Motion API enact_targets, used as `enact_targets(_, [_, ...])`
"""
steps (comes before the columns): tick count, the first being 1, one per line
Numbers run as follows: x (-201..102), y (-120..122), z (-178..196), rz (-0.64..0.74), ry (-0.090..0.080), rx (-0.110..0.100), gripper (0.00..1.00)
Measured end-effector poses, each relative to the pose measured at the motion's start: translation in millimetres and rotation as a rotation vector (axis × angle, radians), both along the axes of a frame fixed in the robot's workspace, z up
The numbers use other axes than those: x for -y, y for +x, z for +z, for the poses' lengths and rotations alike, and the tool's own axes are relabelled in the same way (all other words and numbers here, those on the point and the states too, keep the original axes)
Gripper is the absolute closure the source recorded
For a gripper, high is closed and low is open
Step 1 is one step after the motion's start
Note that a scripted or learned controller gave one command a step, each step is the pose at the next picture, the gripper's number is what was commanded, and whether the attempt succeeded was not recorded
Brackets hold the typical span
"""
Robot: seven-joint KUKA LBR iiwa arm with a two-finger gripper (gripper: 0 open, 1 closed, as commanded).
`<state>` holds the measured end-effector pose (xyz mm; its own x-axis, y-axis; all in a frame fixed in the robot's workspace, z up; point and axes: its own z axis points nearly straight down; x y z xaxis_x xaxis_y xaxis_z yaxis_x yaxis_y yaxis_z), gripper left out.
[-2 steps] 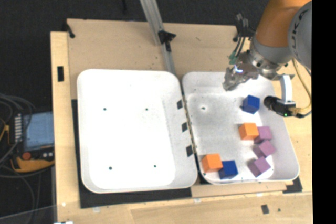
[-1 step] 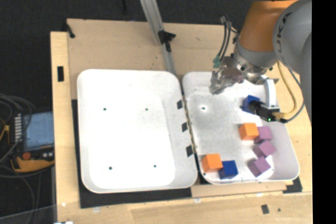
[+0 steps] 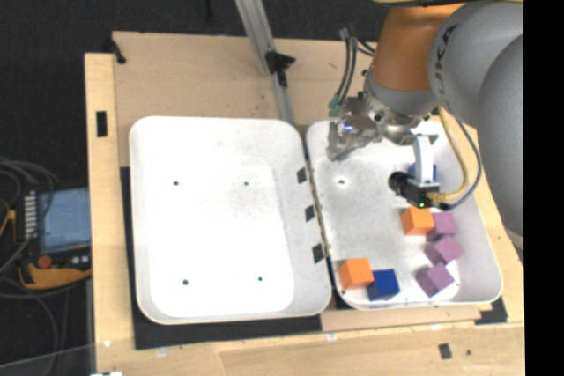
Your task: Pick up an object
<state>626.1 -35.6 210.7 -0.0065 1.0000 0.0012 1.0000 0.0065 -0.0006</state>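
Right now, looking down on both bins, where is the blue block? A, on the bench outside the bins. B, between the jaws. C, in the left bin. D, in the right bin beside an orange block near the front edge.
D: the blue block lies in the right bin, touching an orange block near its front edge.

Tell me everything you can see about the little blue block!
The blue block is a small cube, plain dark blue with a matte look, possibly foam or plastic. It sits flat on the floor of the right bin, near the front edge. An orange block presses against its left side. The purple blocks lie apart, to its right.
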Motion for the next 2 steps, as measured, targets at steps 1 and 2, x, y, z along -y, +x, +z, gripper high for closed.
enact_targets(1, [-51.7,-8.2,18.2,0.001,0.001,0.004,1.0])
enact_targets(2, [-111.7,-11.0,29.2,0.002,0.001,0.002,1.0])
